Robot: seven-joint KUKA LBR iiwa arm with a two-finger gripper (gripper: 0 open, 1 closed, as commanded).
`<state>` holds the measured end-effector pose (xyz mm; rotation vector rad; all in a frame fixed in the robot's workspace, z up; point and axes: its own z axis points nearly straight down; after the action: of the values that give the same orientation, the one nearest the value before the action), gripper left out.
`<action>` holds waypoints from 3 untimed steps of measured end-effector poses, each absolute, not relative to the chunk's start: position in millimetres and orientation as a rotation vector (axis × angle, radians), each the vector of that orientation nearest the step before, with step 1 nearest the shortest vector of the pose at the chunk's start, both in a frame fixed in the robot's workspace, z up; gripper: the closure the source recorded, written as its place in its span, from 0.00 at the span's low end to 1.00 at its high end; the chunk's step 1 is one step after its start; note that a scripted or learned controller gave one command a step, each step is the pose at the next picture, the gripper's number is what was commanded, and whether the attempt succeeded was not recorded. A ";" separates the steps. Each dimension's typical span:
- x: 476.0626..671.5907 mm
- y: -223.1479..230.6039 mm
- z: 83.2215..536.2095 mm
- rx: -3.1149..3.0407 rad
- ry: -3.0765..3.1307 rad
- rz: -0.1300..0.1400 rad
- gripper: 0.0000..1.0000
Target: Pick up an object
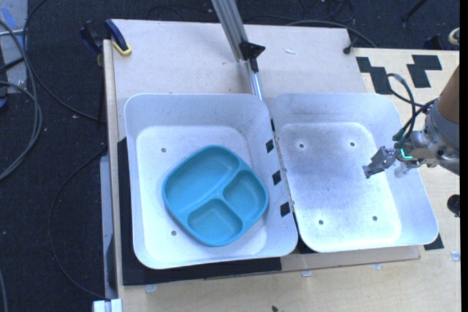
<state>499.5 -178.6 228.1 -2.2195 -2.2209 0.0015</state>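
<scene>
A: Item 1, my gripper (376, 165). Where's it at?

B: Right bin (344, 117), over the right-hand part of the floor, near the right wall. Fingers point left, twd the bin centre. Arm (447, 120) comes in from the right edge w/ black cables looped above the wrist; small green light on the gripper body.

A: Open or closed?

B: Can't tell. Tips are a small grey blur from here, so I can't say how far apart they stand. Nothing seen betw. them; bin floor beneath is bare white w/ grey scuffing.

A: Item 2, task obj?

B: Blue plate (214, 194), 3 compartments, rounded corners. Lies flat in left bin (146, 120), lower-centre, turned at an angle to the bin walls. Well apart from my gripper, w/ the divide betw. bins in the way.

A: Item 3, bins?

B: Two, shallow, white, side by side, touching or overlapping at the middle. Black clips (276, 179) along the join.

A: Item 4, bench?

B: Pale board (183, 58) under both bins. Black-and-white marker pattern (398, 69) at upper right corner. Blue-and-yellow clamp (117, 39) at upper left edge.

A: Item 5, misc?

B: Silver pole (223, 0) slants down from the top to the bench behind the bins. Dark floor around, w/ loose cables (44, 95) at left.
</scene>
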 end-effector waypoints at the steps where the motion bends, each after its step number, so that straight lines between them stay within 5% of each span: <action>1: 499.8 -178.6 228.5 -2.220 -2.222 0.001 0.00; 3: 492.9 -169.9 133.2 -2.220 -2.216 0.004 0.00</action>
<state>492.9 -169.9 133.2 -2.2200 -2.2162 0.0041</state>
